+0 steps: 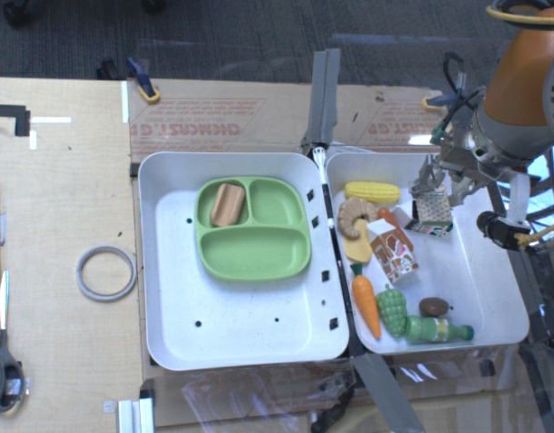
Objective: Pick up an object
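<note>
Hanging over the back part of the right bin (pixel 480 273), the hand (pixel 442 186) is directly above a small green-and-white box (pixel 433 212). I cannot tell if it is spread or pressed together, and I cannot say that it holds the box; the box seems to touch the hand's lower end, no more. Going now from the left: scissors (pixel 2 377) lie at the edge of the surface (pixel 60 206), and a grey tape ring (pixel 106 271) lies near them, both well apart from the bins, so I judge they are left-over tools and not targets. Behind the bins is a flat cardboard sheet (pixel 223 120) with red print that is upside down for this camera; I cannot read it with certainty. The left bin (pixel 241 318) carries a green divided plate (pixel 254 242) with a brown bread-like piece (pixel 227 204) in its upper left compartment. In the right bin the toy foods are crowded along the left wall, probably because they were dropped there: a yellow corn cob (pixel 372 190), a beige pastry (pixel 354 215), a brown-and-white carton (pixel 394 251) whose label is too small to read, a carrot (pixel 365 303), a bumpy green vegetable (pixel 392 309), a small brown item (pixel 432 307) and a green bottle (pixel 437 332) lying on its side. The small box stands apart from this crowd, which I think makes it the easiest thing to pick up.
</note>
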Action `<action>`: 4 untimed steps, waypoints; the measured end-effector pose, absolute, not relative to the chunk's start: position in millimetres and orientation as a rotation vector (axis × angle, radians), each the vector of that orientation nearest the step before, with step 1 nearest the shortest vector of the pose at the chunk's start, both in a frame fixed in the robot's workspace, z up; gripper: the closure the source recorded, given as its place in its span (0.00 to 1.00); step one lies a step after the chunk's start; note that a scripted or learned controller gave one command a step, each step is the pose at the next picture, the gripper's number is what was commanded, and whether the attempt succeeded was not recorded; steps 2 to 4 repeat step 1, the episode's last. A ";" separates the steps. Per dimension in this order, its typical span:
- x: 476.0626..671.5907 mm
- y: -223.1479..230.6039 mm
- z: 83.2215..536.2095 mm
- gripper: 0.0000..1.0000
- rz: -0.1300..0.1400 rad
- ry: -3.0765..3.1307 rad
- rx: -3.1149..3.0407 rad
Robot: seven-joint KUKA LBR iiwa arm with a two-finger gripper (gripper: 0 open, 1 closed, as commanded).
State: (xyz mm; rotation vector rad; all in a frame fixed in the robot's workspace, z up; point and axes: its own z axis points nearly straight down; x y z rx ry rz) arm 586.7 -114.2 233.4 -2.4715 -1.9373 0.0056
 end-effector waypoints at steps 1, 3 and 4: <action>658.4 -85.6 220.8 1.00 0.006 -1.778 -2.589; 658.4 -85.6 220.8 1.00 0.006 -1.778 -2.589; 658.4 -85.6 220.8 1.00 0.006 -1.778 -2.589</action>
